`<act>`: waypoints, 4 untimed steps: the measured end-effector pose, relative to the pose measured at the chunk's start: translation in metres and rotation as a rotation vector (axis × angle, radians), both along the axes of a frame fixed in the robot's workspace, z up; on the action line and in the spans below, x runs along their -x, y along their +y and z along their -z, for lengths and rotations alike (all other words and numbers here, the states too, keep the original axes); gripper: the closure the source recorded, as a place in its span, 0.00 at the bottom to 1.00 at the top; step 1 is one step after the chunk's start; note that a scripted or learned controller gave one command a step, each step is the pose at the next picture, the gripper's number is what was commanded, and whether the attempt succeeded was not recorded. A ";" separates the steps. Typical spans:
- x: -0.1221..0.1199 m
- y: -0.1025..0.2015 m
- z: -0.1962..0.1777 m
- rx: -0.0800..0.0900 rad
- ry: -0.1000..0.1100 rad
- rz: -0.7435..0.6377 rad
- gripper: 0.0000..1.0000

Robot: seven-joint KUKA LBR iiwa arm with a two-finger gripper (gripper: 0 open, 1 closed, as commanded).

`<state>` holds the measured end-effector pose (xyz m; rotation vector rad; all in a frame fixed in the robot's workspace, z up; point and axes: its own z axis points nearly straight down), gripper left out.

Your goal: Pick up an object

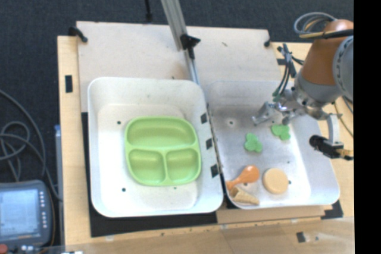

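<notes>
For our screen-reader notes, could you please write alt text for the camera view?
A grey arm's gripper hangs over the right white bin, near two green toy pieces, with an orange spoon-like toy, a cone and a tan disc nearer the front. The left bin holds a green divided tray.

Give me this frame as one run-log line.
gripper: over right bin, beside green piece | holding: nothing seen | other green piece, tan disc: untouched | green tray: left bin
</notes>
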<state>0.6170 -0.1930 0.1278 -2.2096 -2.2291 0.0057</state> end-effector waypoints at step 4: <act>-0.015 0.001 -0.106 0.003 -0.014 0.004 1.00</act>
